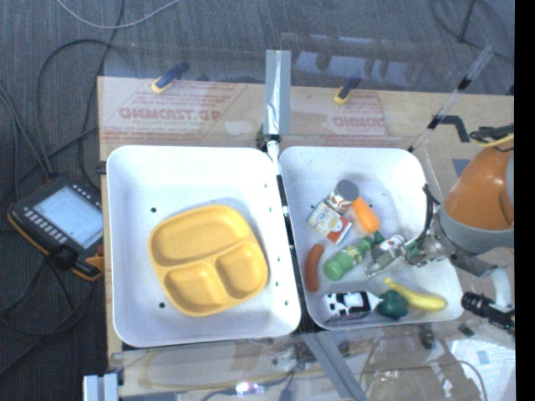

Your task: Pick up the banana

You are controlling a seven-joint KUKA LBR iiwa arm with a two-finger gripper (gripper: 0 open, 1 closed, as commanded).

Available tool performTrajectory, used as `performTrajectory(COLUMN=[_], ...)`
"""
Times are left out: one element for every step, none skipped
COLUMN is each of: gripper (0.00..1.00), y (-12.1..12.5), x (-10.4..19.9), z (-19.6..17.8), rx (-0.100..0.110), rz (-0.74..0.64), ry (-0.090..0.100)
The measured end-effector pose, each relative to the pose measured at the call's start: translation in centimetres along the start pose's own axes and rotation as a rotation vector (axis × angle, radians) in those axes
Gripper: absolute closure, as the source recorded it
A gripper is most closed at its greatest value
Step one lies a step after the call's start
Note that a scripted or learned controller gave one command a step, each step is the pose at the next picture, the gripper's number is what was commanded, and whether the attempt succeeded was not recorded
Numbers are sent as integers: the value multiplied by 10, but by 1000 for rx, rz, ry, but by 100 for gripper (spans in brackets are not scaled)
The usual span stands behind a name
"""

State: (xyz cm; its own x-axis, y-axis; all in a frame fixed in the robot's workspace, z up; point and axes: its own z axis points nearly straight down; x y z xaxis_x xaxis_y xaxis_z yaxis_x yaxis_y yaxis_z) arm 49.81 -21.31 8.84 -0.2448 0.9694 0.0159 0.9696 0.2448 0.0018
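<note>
Yellow tray (pixel 209 259) in left bin (pixel 125 249); banana (pixel 415 296) in right bin (pixel 393 161); hand (pixel 386 255) state unclear.

left bin (pixel 125 224): has the tray (pixel 209 259) in it, about in the middle
right bin (pixel 410 174): all the small stuff
back of it: carton (pixel 328 217), carrot (pixel 366 215) to its right
middle: bottle (pixel 348 259), sausage (pixel 313 266) on its left
front: banana (pixel 415 296), right of the cow toy (pixel 351 303)
gripper (pixel 386 256): just behind the banana

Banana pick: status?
Hand low in right bin, above the banana, not holding it. Banana lies at bin's near right corner. Green pepper touches its left end.
</note>
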Motion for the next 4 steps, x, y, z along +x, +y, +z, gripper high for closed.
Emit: performTrajectory(gripper=[0, 100, 100, 0], y=[-6, -5, 4, 4], x=[16, 18, 48, 48], z=[-1, -10, -76, -75], rx=[-8, -9, 9, 7], rz=[-231, -232, -439, -440], ry=[-30, -26, -13, -13])
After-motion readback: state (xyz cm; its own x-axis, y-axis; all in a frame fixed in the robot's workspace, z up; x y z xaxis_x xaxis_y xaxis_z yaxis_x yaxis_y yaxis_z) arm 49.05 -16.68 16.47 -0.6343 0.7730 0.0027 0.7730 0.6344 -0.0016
